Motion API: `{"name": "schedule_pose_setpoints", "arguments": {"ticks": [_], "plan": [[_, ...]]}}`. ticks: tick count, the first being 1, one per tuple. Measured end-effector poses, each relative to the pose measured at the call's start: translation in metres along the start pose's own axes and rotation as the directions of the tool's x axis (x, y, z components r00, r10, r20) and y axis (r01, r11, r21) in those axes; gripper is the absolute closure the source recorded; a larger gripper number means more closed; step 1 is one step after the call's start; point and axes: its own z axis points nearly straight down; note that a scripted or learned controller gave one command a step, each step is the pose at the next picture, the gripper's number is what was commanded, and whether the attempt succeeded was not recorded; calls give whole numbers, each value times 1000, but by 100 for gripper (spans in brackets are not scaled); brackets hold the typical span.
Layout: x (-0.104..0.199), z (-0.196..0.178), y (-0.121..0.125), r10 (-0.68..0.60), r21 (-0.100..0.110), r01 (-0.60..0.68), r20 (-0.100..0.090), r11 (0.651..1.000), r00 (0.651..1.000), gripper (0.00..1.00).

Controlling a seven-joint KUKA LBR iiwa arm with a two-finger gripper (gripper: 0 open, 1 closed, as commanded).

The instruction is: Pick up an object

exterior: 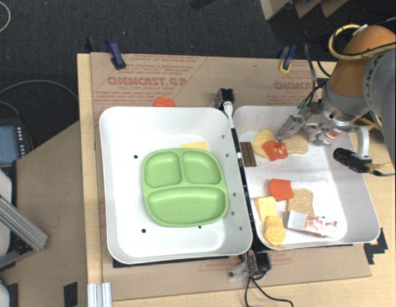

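Note:
In the right bin lie several toy foods. At its far left a red piece sits between a pale yellow round piece and a tan cracker. My gripper hangs low just above and behind this cluster, reaching in from the right at a slant. Nearer the front are an orange-red block, a tan toast slice, a yellow block, a yellow waffle piece and a white and red packet. Nothing visibly sits in the gripper.
The left bin holds a green divided plate with a yellow slice behind it. A brown bar lies by the wall between the bins. A small orange object rests on the cardboard behind the left bin.

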Motion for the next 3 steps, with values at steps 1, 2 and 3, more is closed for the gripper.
{"name": "schedule_pose_setpoints", "arguments": {"ticks": [1, 2, 3], "plan": [[-2, -10, 0, -1, 2, 1, 2, 1000, 1000, 100], [26, -55, -48, 10, -1, -10, 17, 1000, 1000, 100], [79, -133, -92, 5, -6, -5, 17, 1000, 1000, 100]]}}
